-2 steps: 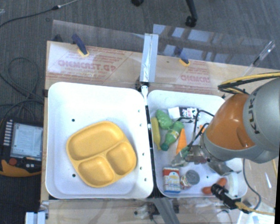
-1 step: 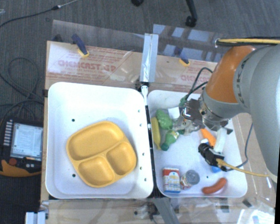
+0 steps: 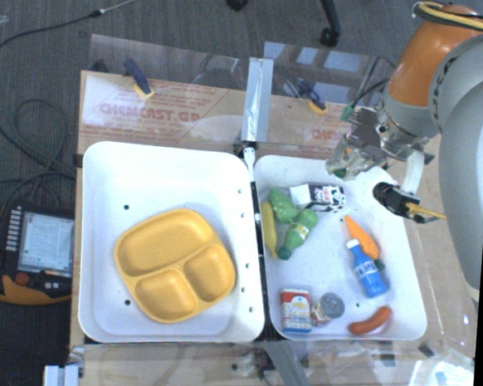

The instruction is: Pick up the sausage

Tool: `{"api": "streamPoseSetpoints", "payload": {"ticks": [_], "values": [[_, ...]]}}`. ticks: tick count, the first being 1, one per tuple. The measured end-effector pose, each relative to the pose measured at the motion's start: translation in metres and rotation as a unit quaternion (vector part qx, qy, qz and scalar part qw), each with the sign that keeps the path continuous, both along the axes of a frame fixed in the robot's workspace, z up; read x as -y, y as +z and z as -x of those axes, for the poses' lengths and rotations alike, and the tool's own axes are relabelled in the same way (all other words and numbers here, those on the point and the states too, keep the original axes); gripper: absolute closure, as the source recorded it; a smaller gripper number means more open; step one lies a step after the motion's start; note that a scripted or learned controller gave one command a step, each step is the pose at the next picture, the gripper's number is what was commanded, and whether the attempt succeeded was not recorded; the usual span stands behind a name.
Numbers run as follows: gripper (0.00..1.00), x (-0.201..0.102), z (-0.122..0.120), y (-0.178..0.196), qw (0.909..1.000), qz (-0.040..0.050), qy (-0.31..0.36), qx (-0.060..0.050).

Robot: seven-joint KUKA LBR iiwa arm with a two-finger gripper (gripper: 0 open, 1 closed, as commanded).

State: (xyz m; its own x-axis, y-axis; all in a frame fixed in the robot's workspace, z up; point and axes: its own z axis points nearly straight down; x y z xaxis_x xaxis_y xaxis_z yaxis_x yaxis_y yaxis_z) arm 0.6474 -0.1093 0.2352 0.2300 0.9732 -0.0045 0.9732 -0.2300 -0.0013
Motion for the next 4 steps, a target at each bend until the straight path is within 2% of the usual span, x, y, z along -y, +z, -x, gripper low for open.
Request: {"api": "streamPoseSetpoints", "payload": {"ticks": [1, 2, 3, 4], "values": [[1.0, -0.003, -0.02, -0.006, 0.9922, 0.0004, -0.125, 0.0], [1.0, 0.08, -0.009, 0.011, 0.9841, 0.0002, -0.177, 0.0], [1.0, 0.038, 0.006, -0.055, 0.9487, 0.0002, -0.316, -0.001], [1.0, 0.114, 0.021, 0.006, 0.946, 0.0002, -0.324, 0.0]]}}
